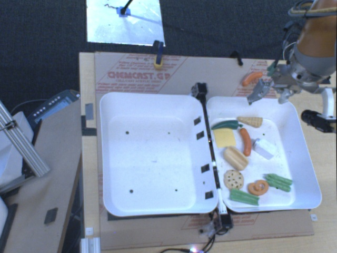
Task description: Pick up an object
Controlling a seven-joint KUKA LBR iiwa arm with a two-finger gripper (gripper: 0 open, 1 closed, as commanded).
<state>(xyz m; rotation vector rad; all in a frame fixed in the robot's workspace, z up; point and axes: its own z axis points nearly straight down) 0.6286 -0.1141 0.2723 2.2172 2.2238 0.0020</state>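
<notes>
Hovering over the far rim of the right bin (303, 141), the gripper (271, 91) is carrying nothing, its fingers spread with bare bench showing between them. Toy foods are lying in that bin, among them a sausage (245, 142), a yellow block (225, 138) and a cookie (233, 179). By my judgement, the approach step is in hand; the next move calls for choosing one item, centring above it and descending.

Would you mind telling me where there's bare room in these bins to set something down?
The left bin has bare floor from wall to wall. In the right bin, toy food crowds the middle, from the corn cone down to the green beans; bare strips remain along its far rim and right wall.
</notes>
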